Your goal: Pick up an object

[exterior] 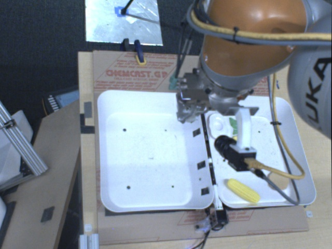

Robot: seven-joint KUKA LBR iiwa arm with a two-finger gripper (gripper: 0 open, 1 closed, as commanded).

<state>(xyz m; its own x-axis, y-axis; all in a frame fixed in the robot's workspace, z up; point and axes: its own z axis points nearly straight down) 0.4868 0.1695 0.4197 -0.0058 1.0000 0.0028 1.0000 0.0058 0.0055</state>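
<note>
From my station I see the claw (187,112) low over the far end of the seam between the two white bins, at the far right corner of the left bin (145,160). I cannot tell whether it is spread or pressed together, and I see nothing in it.

The right bin (264,139) holds three things:
- One small pale piece (217,123) lies just right of the claw.
- One green object (233,123) lies beside the pale piece, half hidden by the arm's own hardware.
- One yellow toy corn (243,189) lies near the front edge, well apart from the claw.

Printed cardboard (135,71) lies under both bins on the table (321,165). Two clamps (139,53) grip its far edge.
</note>
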